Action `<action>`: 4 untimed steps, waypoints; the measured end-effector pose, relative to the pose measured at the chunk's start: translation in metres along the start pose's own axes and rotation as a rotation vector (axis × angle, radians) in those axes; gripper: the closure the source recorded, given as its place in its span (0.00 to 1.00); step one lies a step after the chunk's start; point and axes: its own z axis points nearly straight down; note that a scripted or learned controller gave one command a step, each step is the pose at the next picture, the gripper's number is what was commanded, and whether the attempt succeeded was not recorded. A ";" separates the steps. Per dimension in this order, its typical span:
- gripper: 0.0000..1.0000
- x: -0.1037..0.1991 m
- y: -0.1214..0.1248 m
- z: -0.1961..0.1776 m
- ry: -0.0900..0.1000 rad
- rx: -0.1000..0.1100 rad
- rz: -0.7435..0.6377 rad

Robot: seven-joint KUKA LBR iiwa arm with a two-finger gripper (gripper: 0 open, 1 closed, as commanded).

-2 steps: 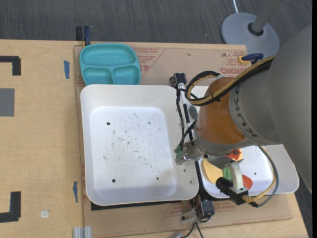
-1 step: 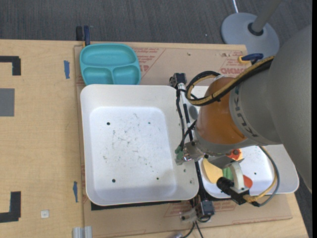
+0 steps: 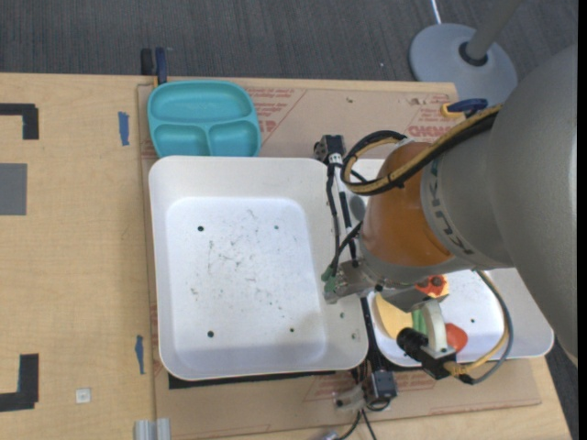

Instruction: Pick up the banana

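White bins [image 3: 238,255] x2, 1 arm [image 3: 477,200]

Scuffed white plastic bin [image 3: 240,177] on matt cardboard [image 3: 73,246].

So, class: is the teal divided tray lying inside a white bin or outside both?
Outside. The teal divided tray lies on the cardboard behind the left bin's far rim.

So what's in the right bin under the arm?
Under the arm, the right bin shows a yellow patch, maybe the banana, plus orange-red and green bits. The rest is covered.
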 end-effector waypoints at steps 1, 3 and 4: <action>1.00 0.001 0.000 0.000 0.000 -0.001 0.017; 1.00 0.002 0.001 0.000 -0.003 0.000 0.018; 1.00 0.002 0.001 0.000 -0.003 0.000 0.008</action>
